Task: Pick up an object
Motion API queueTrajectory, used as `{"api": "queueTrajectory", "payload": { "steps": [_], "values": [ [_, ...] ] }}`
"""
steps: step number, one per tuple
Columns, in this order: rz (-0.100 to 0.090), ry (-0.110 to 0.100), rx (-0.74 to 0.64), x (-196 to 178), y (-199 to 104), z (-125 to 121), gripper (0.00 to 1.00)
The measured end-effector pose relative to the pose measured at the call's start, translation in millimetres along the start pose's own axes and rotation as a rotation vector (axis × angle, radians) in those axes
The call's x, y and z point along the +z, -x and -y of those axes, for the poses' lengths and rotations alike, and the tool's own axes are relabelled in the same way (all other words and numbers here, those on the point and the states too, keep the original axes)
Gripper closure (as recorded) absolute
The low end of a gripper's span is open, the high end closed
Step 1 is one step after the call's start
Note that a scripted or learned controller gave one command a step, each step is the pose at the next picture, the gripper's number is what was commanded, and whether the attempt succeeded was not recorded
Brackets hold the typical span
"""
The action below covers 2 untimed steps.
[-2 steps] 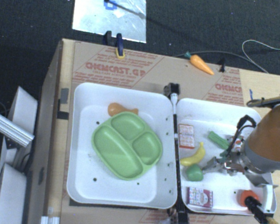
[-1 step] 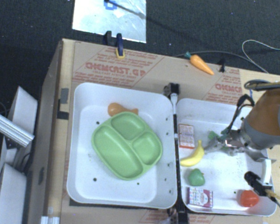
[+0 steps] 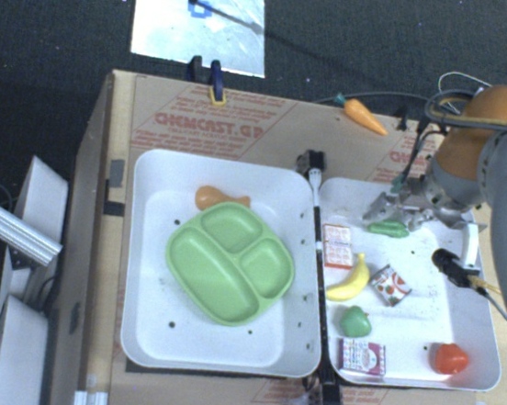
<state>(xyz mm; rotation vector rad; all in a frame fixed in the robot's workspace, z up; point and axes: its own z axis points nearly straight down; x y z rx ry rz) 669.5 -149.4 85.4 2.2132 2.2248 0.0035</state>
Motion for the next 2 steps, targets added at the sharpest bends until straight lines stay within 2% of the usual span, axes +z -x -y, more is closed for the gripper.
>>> {"api": "queueTrajectory", "payload": {
  "steps": [1,2],
  "values": [
    [0.002,0.002,-0.004,-11,0,-1,1.0],
    [0.0,0.001,-0.001,-90,-43,-1,1.0]
  ]
}}
